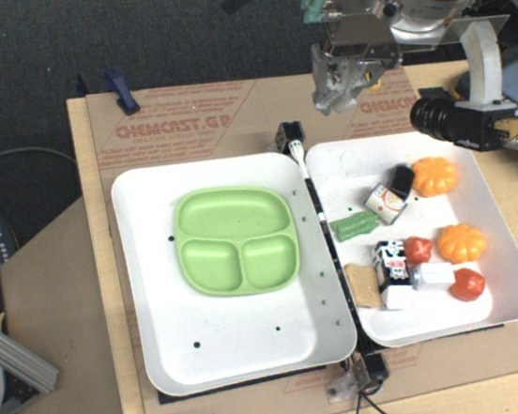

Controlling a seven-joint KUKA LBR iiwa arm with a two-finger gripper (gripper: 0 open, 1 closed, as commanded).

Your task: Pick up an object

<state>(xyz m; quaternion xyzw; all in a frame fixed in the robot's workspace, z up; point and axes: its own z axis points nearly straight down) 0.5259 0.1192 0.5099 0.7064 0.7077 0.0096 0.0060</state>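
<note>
Gripper: my gripper (345,86) hangs above right bin's (502,217) far edge; finger state indeterminable.
Advice: descend squarely over orange pumpkin (435,175), far-right corner.

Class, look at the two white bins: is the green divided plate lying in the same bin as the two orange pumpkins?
No: the green plate lies in the left bin, while both pumpkins lie in the right bin.

Glossy white plastic bins (165,356), matt green plastic tray (237,240)
</note>
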